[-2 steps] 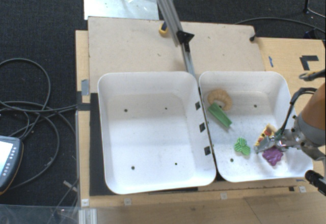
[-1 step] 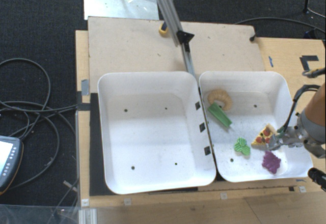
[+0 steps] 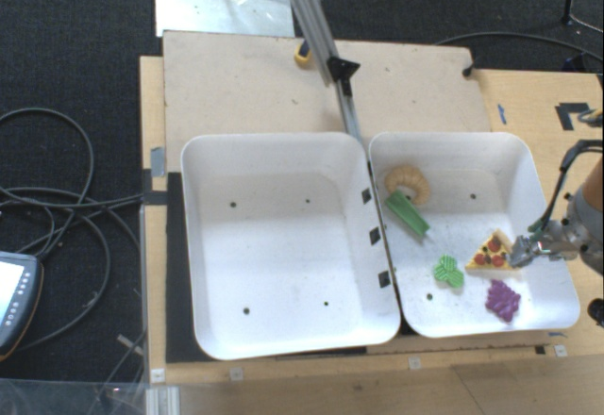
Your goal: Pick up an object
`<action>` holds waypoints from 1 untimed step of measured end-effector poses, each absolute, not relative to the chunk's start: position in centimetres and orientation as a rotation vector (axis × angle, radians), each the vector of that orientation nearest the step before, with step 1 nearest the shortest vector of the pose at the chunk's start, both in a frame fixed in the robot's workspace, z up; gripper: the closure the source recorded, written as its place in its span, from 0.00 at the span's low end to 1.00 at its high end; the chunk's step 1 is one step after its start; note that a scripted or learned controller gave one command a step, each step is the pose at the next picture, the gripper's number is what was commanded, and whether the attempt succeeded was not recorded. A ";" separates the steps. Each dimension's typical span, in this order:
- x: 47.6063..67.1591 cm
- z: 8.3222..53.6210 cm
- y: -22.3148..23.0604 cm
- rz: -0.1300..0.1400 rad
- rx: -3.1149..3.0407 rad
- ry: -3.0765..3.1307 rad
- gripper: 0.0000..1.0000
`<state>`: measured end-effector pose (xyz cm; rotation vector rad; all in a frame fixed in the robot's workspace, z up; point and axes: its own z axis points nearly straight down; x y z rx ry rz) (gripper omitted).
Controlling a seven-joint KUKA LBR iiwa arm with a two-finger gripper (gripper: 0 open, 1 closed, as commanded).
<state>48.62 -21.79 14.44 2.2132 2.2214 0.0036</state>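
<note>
Your nearest target is the pizza slice toy point(image 3: 492, 253), lying flat in the right bin point(image 3: 528, 168), toward that bin's 4 o'clock side. The gripper point(image 3: 522, 254) sits at the slice's 3 o'clock edge, touching or almost touching it; you cannot tell which, because the metal tips blur into the toy's crust there. You also cannot tell whether the fingers are apart or together, and nothing is visibly caught between them.

From the slice, a purple grape cluster point(image 3: 503, 300) lies near at 5 o'clock, and a small green leafy piece point(image 3: 448, 271) sits near at 8 o'clock. Farther off at 10 o'clock you see a green block point(image 3: 407, 213), tilted, its upper end just beside or under a tan ring-shaped pastry point(image 3: 408, 184); the overlap is hard to read.

The arm point(image 3: 585, 234) enters from 3 o'clock and is cut off by the frame, so only its wrist and some cabling show.

The left bin point(image 3: 203, 215) lies at 9 o'clock of the right one, their rims touching along a strip of black clips point(image 3: 375, 236).
</note>
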 end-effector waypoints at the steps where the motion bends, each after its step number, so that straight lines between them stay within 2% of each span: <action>1: 49.3 19.0 -21.5 0.004 2.210 2.223 1.00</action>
